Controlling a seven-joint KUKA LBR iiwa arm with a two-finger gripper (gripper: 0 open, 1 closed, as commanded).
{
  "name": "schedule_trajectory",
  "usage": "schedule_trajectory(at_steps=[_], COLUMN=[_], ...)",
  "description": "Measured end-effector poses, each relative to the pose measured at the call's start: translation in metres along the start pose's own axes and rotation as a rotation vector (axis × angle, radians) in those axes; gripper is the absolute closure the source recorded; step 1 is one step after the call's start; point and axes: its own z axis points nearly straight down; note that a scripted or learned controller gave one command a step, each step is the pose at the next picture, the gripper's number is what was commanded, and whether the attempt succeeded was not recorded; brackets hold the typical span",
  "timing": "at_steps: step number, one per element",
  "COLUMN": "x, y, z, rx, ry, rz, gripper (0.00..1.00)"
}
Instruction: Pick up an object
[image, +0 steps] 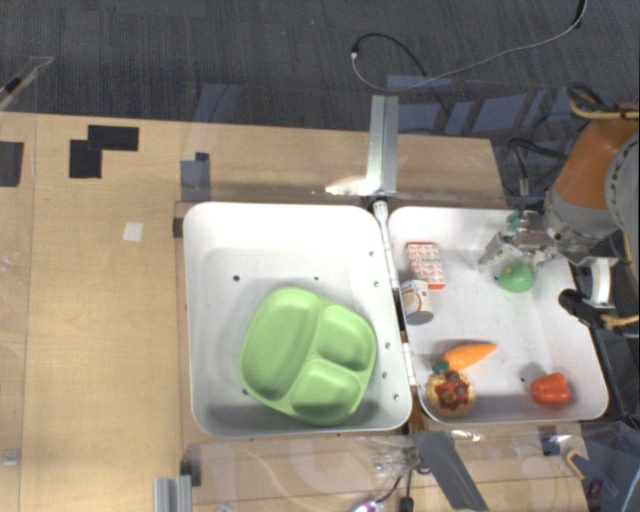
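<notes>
Note the gripper (520, 252) near the far right corner of the right bin (480, 225); the green object (517, 277) lies directly beneath it, toward the near side of the fingertips, and looks roundish with no clear long axis. The metal fingers appear splayed apart above the object; you cannot confirm contact, and nothing sits visibly between them. Judge the next move as a straight descent; the carrot (470, 354) and red pepper (551, 389) lie well apart, near the bin's near edge.
</notes>
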Motion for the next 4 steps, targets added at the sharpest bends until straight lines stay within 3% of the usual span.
schedule_trajectory(at_steps=[4], x=[0.0], y=[0.0], z=[0.0], rx=[0.0], ry=[0.0], rz=[0.0], gripper=[0.0])
